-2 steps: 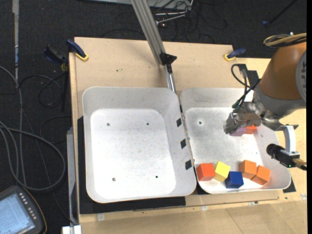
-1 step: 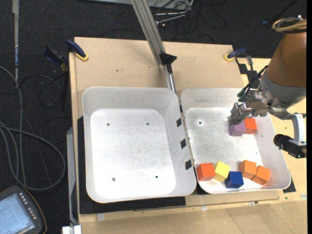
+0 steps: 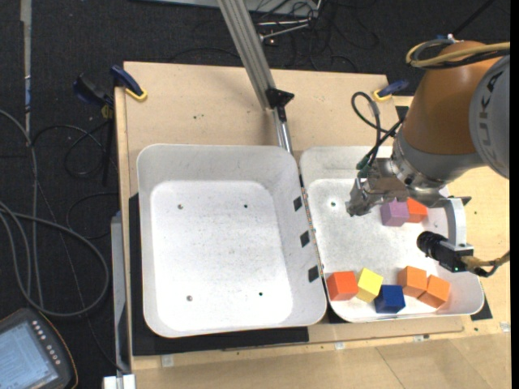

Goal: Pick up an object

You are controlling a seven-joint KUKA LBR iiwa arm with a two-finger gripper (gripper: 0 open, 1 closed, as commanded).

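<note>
My gripper (image 3: 359,203) hangs over the right bin (image 3: 340,241), in its upper middle part, under the orange-banded wrist. Just right of it lie a purple block (image 3: 395,212) and an orange block (image 3: 416,210), side by side near the bin's back right. Along the bin's front edge sit an orange block (image 3: 342,284), a yellow block (image 3: 370,284), a blue block (image 3: 390,299) and two more orange blocks (image 3: 416,279) (image 3: 437,290). Nothing shows between the fingers.
The left bin (image 3: 154,217) stands beside the right one, with black clips on the shared rim. A metal pole (image 3: 251,47) slants in from the top to the bins' back. A black camera mount (image 3: 442,250) juts over the right bin's right side.
</note>
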